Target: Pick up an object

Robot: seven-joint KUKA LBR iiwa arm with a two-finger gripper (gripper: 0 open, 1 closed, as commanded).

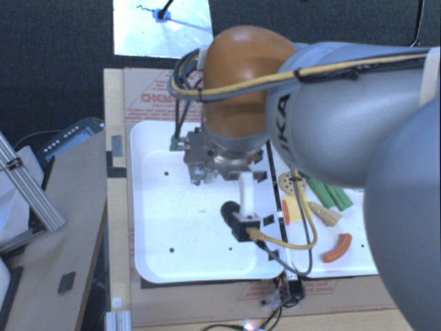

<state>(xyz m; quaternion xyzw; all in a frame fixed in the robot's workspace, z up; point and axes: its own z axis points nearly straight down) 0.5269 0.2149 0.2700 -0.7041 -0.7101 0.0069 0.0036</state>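
All the candidates sit in the right bin [324, 269]: an orange-red sausage [337, 247] lies near the front, a tan cone [325, 214] lies just behind it, and a pair of green sticks [329, 194] lies slantwise beside the cone. Over by the dividing edge there's a round yellow disc with holes [287, 182], with a small orange piece [286, 211] just in front of it. The gripper [201, 171], though, is well apart from all of them, over the far part of the left bin [158, 212], and nothing shows in its grasp. Whether it's spread or closed, I cannot tell, because the orange band [241, 67] and the grey arm [344, 116] cover it from above. Both bins rest on printed cardboard [148, 102].
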